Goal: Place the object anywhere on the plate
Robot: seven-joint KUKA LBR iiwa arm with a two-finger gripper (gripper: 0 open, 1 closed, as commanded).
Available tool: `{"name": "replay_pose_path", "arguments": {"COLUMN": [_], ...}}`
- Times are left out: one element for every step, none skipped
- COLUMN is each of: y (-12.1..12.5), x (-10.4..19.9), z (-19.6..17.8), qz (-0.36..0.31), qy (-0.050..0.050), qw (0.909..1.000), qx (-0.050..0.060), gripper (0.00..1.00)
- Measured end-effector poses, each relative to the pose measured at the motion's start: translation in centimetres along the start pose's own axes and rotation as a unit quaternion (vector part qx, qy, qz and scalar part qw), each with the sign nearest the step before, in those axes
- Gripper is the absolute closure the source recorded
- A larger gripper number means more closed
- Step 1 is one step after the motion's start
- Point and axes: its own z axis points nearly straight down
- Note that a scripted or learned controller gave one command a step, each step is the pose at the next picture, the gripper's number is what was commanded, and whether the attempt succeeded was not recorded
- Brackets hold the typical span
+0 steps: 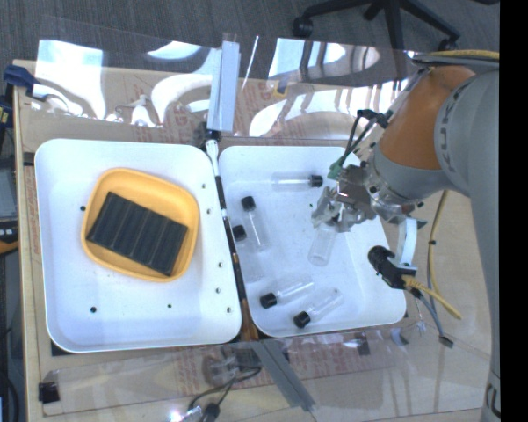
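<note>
Vial (321, 246), a clear slim tube, lies in the right bin (382, 301) directly under the claw (336, 214); whether the claw grips it or how far its tips are parted cannot be told. More clear, black-capped vials lie scattered in this bin: one near the top (294, 181), two at the left (250, 218), two near the bottom (300, 299). The plate (180, 202), rounded yellow with a dark ribbed slab (136, 233) on it, sits in the left bin (57, 301)
</note>
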Motion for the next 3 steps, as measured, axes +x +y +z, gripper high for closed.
{"name": "replay_pose_path", "arguments": {"y": [-2.6, -1.3, -1.2], "x": [7.4, 13.7, 20.6], "z": [-1.1, 1.7, 1.6], "qz": [-0.092, -0.187, -0.245], "qy": [0.001, 0.001, 0.0], "qw": [0.9958, 0.9823, 0.9696], "qx": [0.002, 0.002, -0.001], "gripper": [1.0, 1.0, 1.0]}}
